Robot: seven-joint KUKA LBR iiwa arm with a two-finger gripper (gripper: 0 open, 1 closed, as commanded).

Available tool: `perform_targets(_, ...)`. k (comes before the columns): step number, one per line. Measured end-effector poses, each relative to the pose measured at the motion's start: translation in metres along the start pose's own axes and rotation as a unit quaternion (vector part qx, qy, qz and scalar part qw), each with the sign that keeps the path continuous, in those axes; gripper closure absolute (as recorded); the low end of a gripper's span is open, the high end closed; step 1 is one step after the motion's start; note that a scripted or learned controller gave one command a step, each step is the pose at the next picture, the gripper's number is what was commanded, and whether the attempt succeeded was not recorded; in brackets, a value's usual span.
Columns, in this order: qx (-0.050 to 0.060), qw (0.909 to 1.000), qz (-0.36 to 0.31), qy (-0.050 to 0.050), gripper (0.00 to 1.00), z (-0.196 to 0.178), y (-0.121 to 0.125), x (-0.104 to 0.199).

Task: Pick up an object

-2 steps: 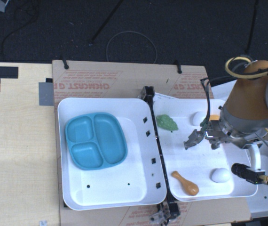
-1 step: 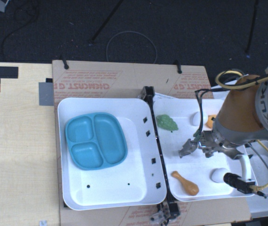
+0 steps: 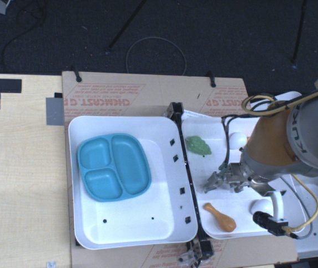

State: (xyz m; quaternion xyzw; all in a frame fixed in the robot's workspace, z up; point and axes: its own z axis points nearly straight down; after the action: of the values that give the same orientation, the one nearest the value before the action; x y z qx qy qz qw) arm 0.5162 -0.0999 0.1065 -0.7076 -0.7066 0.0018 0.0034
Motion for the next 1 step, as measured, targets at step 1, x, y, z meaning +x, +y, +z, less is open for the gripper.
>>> perform_targets(1, -0.001, 1.0000, 0.004, 0.000, 1.00, -0.0122, 0.0001, -0.0022)
